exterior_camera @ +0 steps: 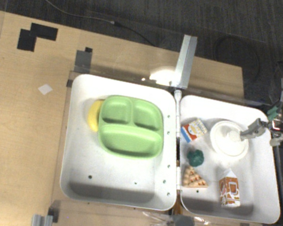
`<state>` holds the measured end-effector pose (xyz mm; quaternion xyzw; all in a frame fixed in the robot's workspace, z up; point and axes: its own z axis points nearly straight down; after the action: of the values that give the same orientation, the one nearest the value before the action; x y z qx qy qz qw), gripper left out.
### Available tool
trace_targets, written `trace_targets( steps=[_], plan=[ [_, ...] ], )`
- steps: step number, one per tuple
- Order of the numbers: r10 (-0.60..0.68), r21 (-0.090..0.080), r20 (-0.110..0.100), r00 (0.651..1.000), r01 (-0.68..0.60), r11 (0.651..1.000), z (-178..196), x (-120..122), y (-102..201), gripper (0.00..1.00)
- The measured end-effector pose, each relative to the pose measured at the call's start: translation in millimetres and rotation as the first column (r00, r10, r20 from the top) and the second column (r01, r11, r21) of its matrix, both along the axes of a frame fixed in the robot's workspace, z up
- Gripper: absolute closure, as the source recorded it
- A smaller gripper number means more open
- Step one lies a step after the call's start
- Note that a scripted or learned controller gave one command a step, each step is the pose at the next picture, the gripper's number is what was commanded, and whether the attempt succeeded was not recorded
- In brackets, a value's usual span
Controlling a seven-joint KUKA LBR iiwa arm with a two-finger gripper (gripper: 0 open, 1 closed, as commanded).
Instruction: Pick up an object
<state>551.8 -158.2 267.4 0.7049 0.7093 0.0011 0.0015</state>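
Observation:
The right bin (270, 181) holds several objects. A white bowl (227, 139) sits near its back, and a small red, white and blue packet (194, 130) lies to the left of the bowl. A dark teal lump (195, 157) is near the bin's left wall, with a tan triangular piece with a nubbly surface (193, 178) in front of it. An orange and white carton (230, 191) stands at the front right. My gripper (248, 132) reaches in from the right, and its tip is over the bowl's right rim.
The left bin (76, 174) holds a green divided plate (130, 126) with a yellow object (93, 115) peeking out from its left side. A metal post (185, 60) rises behind the seam between the bins. Cables and hardware crowd the right edge.

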Motion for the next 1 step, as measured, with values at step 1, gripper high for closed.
trace_targets(
  steps=[1],
  plan=[
    [0.063,0.000,-0.001,0.998,-0.063,0.998,-68.9,-64.1,-23.0,0.00]
  ],
)
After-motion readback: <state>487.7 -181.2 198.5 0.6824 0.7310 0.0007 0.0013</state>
